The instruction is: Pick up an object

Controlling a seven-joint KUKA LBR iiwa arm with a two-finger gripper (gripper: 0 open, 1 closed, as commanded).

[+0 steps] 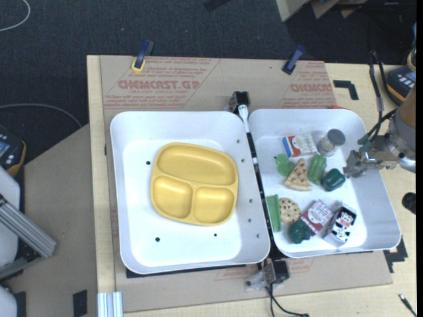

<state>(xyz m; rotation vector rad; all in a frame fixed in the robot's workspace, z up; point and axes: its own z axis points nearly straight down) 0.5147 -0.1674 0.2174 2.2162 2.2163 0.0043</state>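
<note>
The right white bin [373,207] holds several toy food items: a red and green carton [299,144], a grey can [334,139], a pizza slice [299,176], a green pepper [317,165], a dark green piece [332,178], a cookie [288,210], a red and white packet [319,215] and a black and white carton [343,225]. My gripper [357,162] hangs over the bin's right side, just right of the dark green piece and the can. Nothing shows in its grasp.
The left white bin [132,177] carries a yellow divided plate [193,182]. A green strip [272,211] and a dark green lump [299,232] lie near the right bin's front left. Clamps [141,57] sit at the board's back edge.
</note>
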